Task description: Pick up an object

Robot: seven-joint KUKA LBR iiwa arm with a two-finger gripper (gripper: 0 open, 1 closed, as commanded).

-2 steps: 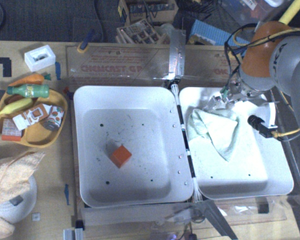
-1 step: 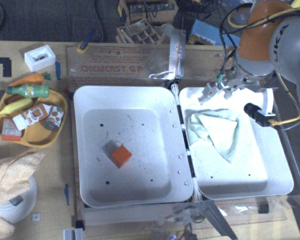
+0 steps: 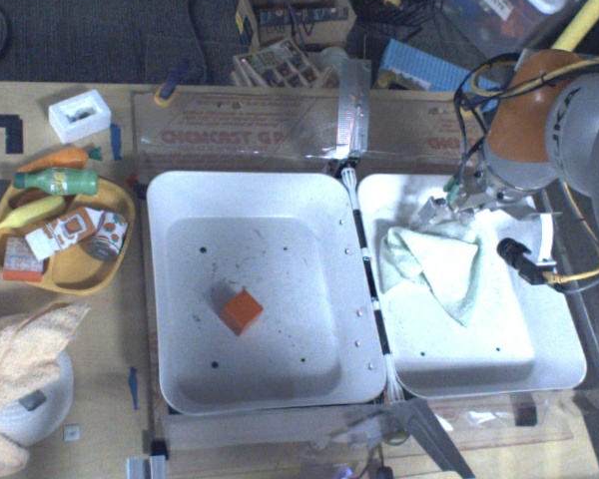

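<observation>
An orange cube [image 3: 242, 310] lies on the floor of the left white bin [image 3: 170, 218], a little left of its middle. A crumpled pale cloth [image 3: 434, 264] lies in the right white bin [image 3: 549, 357], towards its far left part. My gripper [image 3: 451, 206] hangs low over the far edge of that cloth, close to the bin's back wall. The grey arm with its orange band [image 3: 524, 108] reaches down to it from the upper right. The wrist hides the point where the gripper meets the cloth.
A yellow bowl [image 3: 90, 277] of toy food stands left of the bins, with a white box [image 3: 80, 116] behind it. A beige towel [image 3: 20, 367] lies at the bottom left. A black cable plug [image 3: 519, 255] hangs over the right bin's right side.
</observation>
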